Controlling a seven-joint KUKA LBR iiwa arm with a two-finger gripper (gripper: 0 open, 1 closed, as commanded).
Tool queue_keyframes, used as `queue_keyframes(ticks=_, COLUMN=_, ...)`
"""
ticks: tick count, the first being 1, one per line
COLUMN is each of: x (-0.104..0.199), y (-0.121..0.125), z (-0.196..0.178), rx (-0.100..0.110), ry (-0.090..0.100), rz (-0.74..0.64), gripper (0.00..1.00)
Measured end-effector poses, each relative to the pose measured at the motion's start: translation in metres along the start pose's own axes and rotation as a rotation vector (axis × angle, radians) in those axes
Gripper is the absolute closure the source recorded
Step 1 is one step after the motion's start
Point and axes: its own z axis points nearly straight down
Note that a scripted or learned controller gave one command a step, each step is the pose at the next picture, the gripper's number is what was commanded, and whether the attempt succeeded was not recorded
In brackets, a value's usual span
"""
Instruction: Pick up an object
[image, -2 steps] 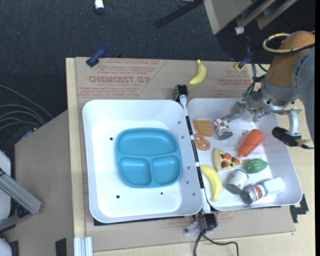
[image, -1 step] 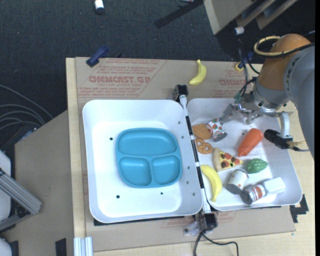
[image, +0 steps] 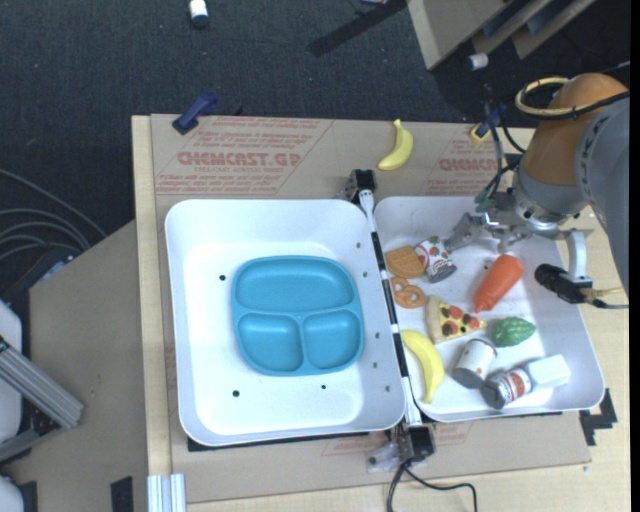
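Divided tray in left bin; carrot, pizza slice in right bin.

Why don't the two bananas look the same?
The banana in the right bin lies among other toys, while the banana on the cardboard lies alone outside both bins. The bin one looks bigger and runs nearly up-down; the cardboard one looks smaller and lies slanted. Both are yellow and curved.
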Motion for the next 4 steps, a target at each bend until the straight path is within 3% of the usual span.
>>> queue_keyframes(ticks=1, x=0.001, y=0.001, z=-0.01, rx=-0.002, ry=-0.001, rz=-0.001, gripper=1.0)
queue_keyframes(ticks=2, x=0.001, y=0.001, z=-0.01, rx=-0.002, ry=-0.001, rz=-0.001, gripper=0.0)
queue_keyframes(ticks=3, x=0.011, y=0.009, z=0.0, rx=-0.004, ry=-0.001, rz=0.0, gripper=0.0)
queue_keyframes(ticks=4, x=0.001, y=0.009, z=0.0, rx=-0.004, ry=-0.001, rz=0.0, gripper=0.0)
